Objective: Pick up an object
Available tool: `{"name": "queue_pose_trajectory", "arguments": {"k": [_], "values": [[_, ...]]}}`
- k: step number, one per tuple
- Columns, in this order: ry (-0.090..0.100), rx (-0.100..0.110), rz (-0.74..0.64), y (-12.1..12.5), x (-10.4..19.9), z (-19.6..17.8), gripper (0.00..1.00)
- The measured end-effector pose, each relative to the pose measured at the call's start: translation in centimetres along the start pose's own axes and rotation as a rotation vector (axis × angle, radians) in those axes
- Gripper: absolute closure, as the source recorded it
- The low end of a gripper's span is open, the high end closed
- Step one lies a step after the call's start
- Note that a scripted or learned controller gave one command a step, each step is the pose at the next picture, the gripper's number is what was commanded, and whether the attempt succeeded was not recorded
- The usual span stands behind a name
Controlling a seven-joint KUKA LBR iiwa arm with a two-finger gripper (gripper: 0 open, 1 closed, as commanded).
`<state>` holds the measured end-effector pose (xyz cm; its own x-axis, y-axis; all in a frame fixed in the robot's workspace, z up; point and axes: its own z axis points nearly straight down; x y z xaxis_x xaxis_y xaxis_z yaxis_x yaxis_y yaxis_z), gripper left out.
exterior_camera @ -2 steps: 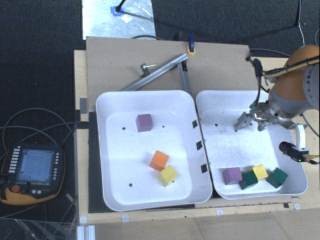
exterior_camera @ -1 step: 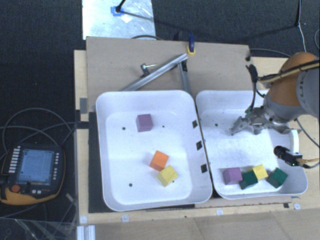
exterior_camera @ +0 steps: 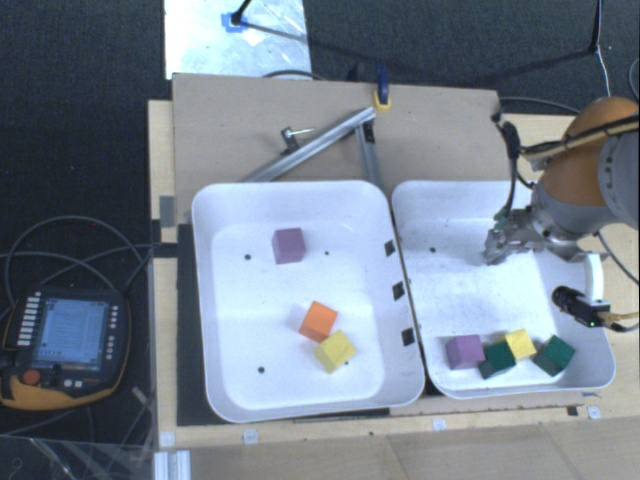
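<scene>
Four blocks lie along the near wall of the right bin (exterior_camera: 420, 208): a purple block (exterior_camera: 464, 350), a dark green block (exterior_camera: 496, 359), a small yellow block (exterior_camera: 520, 343) and a second green block (exterior_camera: 553, 354), the first three touching or nearly so, the last just beside them. We see the gripper (exterior_camera: 503, 244) poised over the far half of this same bin, so the row lies toward the camera from it, on the near side and slightly to either hand; this is the relation on which we judge any descent to depend. None of the blocks shows a marked long axis, each appearing roughly cubic. We cannot tell how wide the gripper is parted, and nothing is visible in its grasp. Further left of the gripper, across the shared walls, the left bin (exterior_camera: 215, 208) holds a lone purple cube (exterior_camera: 289, 245), with an orange cube (exterior_camera: 319, 320) and a yellow cube (exterior_camera: 336, 351) touching at a corner.
</scene>
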<state>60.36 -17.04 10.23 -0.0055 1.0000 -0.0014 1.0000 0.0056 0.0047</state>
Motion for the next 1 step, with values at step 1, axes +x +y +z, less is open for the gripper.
{"name": "queue_pose_trajectory", "arguments": {"k": [1], "values": [[-0.001, -0.002, 0.004, -0.75, -0.38, -5.18, 1.00]]}}
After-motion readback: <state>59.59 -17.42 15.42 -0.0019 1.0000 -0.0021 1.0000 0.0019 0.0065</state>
